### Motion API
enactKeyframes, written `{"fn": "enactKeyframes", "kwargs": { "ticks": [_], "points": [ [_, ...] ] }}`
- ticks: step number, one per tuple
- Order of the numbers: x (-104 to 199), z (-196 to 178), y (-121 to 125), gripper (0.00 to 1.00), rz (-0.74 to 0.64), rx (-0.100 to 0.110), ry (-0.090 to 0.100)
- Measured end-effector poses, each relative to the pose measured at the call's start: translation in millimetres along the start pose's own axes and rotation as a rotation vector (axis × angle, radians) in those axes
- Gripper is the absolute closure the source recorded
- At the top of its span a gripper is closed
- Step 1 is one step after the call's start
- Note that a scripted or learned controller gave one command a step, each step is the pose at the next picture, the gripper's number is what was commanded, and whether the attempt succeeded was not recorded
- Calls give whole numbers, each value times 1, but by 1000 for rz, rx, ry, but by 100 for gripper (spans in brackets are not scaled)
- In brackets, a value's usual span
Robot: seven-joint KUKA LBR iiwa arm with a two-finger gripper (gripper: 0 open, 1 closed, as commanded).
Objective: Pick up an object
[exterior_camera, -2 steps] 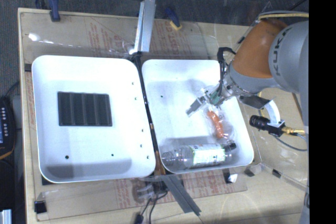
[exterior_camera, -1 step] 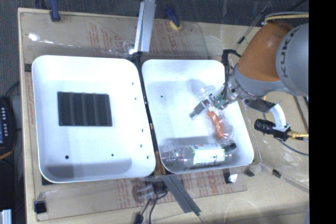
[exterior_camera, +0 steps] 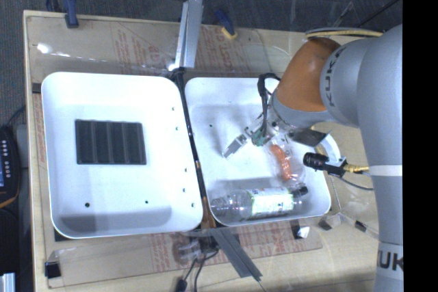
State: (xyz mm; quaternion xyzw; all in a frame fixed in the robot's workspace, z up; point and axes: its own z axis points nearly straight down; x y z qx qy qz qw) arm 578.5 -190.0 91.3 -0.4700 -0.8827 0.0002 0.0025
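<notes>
Two shallow white bins sat side by side on the desk (exterior_camera: 102, 253). We saw that the left bin (exterior_camera: 61, 147) carried a dark ribbed rectangular pad (exterior_camera: 110, 142) near its middle. The right bin (exterior_camera: 212, 106) held the loose things. A clear plastic bottle (exterior_camera: 256, 203) with a white label and a dark cap lay on its side along the near wall of this bin, its cap end pointing to the right. Just above the cap end, an orange object in a clear wrapper (exterior_camera: 284, 162) lay close to the right wall; we could not tell what it was exactly.

The grey arm (exterior_camera: 373, 85) with its orange band (exterior_camera: 304, 78) reached in from the right, over the right bin. Its claw (exterior_camera: 237, 144) hung low above the middle of the bin floor, to the left of the orange object and apart from the bottle. One grey finger (exterior_camera: 235, 146) pointed to the lower left. We could not tell whether the claw was wide or narrow, and we saw nothing between its fingers.

Two blue clamps (exterior_camera: 70, 9) gripped the far edge of the desk, and a metal bar (exterior_camera: 188, 31) stood behind the place where the bins meet.
</notes>
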Motion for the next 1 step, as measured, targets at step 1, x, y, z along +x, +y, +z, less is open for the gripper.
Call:
{"fn": "enactKeyframes", "kwargs": {
  "ticks": [1],
  "points": [
    [-22, -50, -1, 0, -49, -2, -5]
  ]
}}
